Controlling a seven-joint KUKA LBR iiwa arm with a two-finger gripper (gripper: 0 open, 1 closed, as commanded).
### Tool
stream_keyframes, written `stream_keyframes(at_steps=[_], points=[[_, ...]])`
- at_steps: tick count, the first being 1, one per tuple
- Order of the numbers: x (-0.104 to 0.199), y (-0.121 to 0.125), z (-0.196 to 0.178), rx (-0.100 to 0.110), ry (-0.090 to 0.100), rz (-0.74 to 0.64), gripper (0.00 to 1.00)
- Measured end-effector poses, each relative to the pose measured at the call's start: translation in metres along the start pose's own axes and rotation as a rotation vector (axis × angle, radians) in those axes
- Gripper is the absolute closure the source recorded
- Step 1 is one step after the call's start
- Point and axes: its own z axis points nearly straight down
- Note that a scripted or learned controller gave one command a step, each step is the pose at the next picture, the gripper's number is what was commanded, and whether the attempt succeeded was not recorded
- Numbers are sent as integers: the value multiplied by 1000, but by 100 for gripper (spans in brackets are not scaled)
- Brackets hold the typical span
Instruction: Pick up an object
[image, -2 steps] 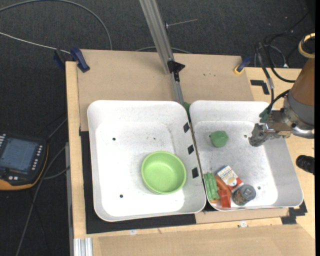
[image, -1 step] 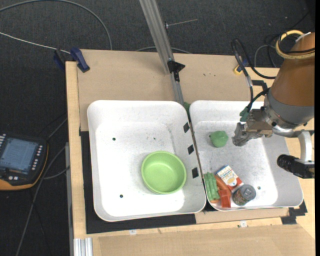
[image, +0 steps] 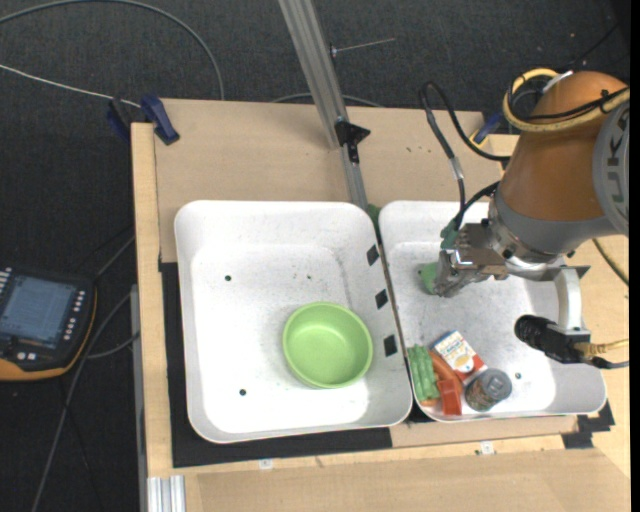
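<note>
We cannot tell the tool's state; descending beside the green item, it risks missing.

On your bench, a bare wooden top, you have two blue clamps: one at the far left corner, another further right along the far edge. A slanted aluminium pole rises from the far side, with thin cables trailing over the dark carpet behind. Off to the left on the floor lies a teach pendant with an orange rim, screen facing up.
</note>
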Motion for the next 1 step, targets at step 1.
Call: stream_keyframes(at_steps=[1], points=[[63, -1, 6, 0, 0, -2, 100]])
